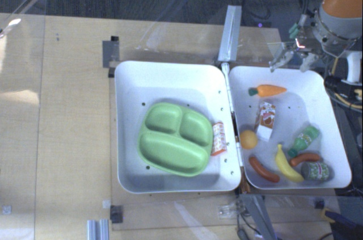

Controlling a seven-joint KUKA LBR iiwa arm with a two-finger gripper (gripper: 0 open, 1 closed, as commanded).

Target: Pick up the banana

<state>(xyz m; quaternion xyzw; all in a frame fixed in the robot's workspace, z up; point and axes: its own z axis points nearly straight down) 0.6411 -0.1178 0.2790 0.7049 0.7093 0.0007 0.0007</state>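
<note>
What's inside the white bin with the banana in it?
The right bin holds the banana, a carrot, an orange ball, two sausages, a green bottle, a small carton and a dark lump.

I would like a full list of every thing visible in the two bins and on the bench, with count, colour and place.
left bin: 1, white, bench centre
right bin: 1, white, beside it
divided plate: 1, green, left bin
packet: 1, orange-white, left bin, at the plate's right edge
carrot: 1, orange, right bin, top
carton: 1, brown-white, below the carrot
orange ball: 1, right bin, left side
sausages: 2, red, right bin, bottom
banana: 1, yellow, between the sausages
bottle: 1, green, right side
grey-green lump: 1, bottom right corner
gripper: 1, grey, above the right bin's top edge
</note>
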